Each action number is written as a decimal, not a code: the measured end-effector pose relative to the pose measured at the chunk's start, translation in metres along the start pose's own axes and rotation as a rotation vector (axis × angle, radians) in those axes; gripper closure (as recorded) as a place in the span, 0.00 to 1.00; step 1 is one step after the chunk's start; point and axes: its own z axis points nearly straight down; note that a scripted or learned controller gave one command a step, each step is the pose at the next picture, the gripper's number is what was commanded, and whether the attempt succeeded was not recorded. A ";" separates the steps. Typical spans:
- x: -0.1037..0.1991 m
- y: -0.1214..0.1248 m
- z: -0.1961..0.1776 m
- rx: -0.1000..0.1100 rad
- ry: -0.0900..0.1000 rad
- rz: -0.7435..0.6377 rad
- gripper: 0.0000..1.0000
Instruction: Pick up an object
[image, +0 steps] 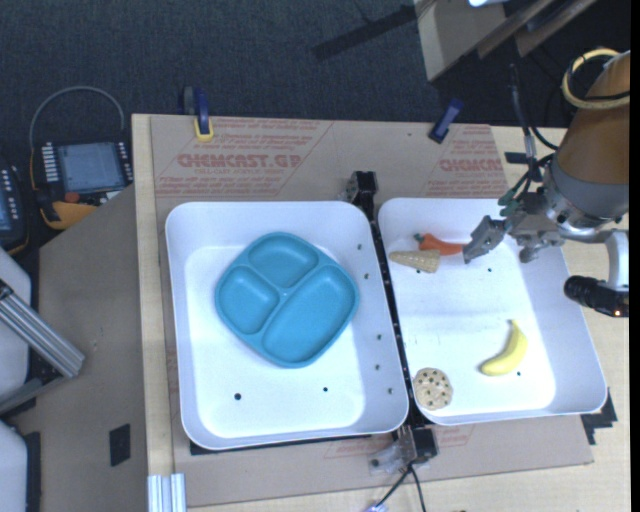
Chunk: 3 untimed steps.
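Gripper (505, 240): we see grey metal, with an orange band above the wrist.
Carrot (438, 243): orange, just left of the gripper.
Wedge (416, 262): pale tan, beside the carrot.
Banana (506, 353): yellow, below the gripper.
Cookie (432, 387): tan with dark speckles.
Divided plate (287, 298): plain blue.
Bins (200, 300): white.

Bright, even light falls from overhead — the two white bins (200, 400) come close to washing out, with soft, short shadows under the blue divided plate (288, 298) and banana (506, 353). The dark floor around the desk (300, 145) stays dim. Focus is slightly soft throughout — fine detail blurs.
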 end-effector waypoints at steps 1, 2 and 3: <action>0.000 0.001 -0.001 -0.003 0.000 -0.001 0.00; 0.004 0.001 0.042 0.003 0.001 0.000 0.00; 0.006 0.001 0.106 0.006 0.002 0.000 0.00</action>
